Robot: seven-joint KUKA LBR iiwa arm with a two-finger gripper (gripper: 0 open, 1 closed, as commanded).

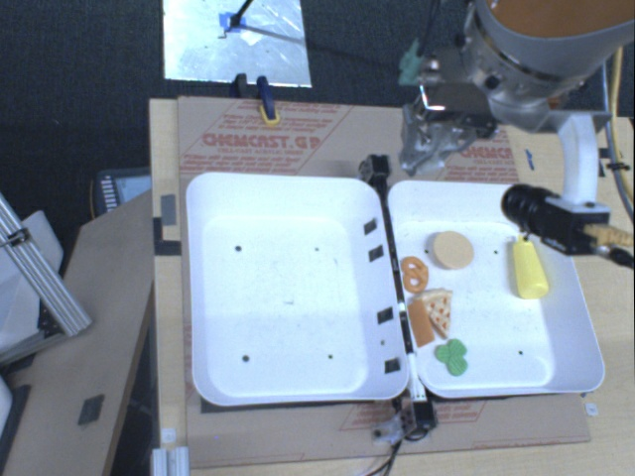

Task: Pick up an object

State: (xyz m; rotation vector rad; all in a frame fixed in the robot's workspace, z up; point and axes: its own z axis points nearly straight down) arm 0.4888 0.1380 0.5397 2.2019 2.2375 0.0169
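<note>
Tool [434,145] hangs over the counter [298,132] just past the far rim of the right bin [571,365], under the grey arm w/ orange band; can't tell its state from here. Nothing seen in its grip. Items sit in the right bin, all nearer the camera than the tool: tan round disc [451,250] closest to it, pretzel [414,272] just left of the disc, orange wedge [431,316] below that, green piece [452,356] furthest from the tool. Yellow item [529,269] lies to the tool's right, near a black fitting. Left bin [288,276] sits to the tool's left.
</note>
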